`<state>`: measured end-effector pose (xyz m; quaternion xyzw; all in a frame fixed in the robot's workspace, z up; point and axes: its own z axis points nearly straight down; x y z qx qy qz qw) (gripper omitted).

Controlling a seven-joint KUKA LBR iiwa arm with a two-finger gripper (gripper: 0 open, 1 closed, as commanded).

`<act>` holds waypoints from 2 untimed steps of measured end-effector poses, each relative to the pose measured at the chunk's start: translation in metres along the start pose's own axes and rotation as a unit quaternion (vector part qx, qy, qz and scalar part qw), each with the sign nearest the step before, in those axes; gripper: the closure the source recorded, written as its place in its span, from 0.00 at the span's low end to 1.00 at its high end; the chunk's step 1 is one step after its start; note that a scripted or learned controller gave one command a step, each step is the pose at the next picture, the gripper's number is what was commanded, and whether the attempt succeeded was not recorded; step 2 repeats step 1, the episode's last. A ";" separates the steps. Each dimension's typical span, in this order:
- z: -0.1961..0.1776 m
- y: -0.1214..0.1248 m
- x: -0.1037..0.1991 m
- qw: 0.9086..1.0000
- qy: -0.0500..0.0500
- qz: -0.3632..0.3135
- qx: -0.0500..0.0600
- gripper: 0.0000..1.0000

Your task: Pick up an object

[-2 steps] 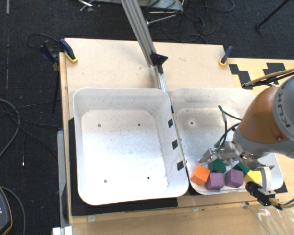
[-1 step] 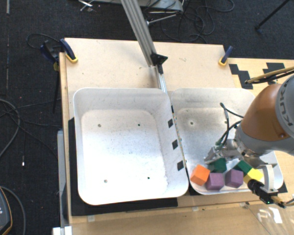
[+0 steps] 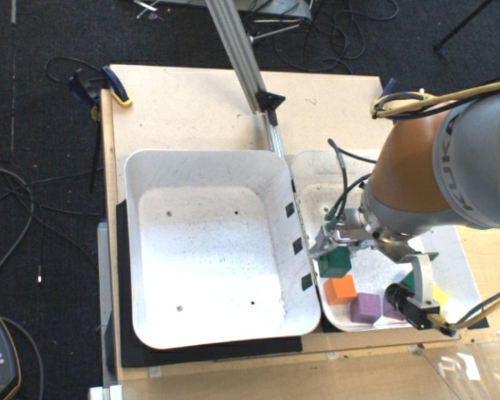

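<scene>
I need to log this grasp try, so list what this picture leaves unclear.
- Camera view: the gripper sits over the green block; a grasp cannot be confirmed.
- The arm covers much of the right bin.
- A yellow piece and the purple block are partly hidden by the arm's black fitting.

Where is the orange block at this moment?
The orange block lies in the right bin, near its front edge, between the green block behind it and the purple block beside it.

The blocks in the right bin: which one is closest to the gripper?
The dark green block, directly beneath the gripper; the orange block and purple block lie farther.
</scene>
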<state>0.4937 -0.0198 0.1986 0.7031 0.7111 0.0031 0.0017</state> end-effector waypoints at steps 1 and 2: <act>-0.065 0.021 0.064 1.000 0.000 0.000 0.000 1.00; -0.065 0.021 0.064 1.000 0.000 0.000 0.000 1.00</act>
